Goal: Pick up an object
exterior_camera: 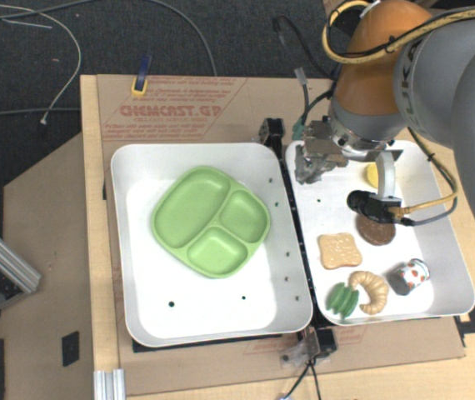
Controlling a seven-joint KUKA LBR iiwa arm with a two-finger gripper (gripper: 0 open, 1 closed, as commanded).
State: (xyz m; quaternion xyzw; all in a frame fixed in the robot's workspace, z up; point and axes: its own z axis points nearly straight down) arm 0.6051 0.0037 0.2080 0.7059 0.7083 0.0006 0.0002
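— What's in the left bin (129, 223)?
— A green divided plate (211, 221), mid-bin.
— And the right bin (450, 257)?
— The hand (314, 161) hangs at its far-left corner; whether it is open, I cannot tell. The cracker (338, 250), tan and squarish, lies toward the near edge from it, beside a brown disc (377, 231).

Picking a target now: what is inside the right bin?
The right bin holds a square cracker, a brown disc, a croissant, a green piece, and a small grey, white and red object. The arm covers the far end, where a bit of yellow peeks out.
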